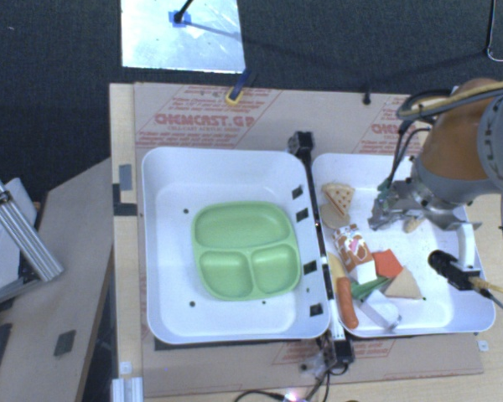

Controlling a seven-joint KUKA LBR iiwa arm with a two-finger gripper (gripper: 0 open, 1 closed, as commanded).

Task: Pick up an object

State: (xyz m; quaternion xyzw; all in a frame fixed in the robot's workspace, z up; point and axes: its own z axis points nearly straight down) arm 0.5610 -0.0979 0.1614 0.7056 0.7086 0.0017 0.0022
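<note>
Our claw point(386, 213) hangs low in the right bin point(465, 312); grip state we cannot tell. Toy food point(365, 266) lies crowded, so we risk nudging neighbours or closing on nothing.

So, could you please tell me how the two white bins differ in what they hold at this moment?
The left bin holds one thing, a green divided tray lying flat near its middle. The right bin holds a scatter of small toy foods, among them a carrot and a sandwich wedge. The gripper is above the right bin, not the left bin. Both bins are shallow, white and side by side.
</note>
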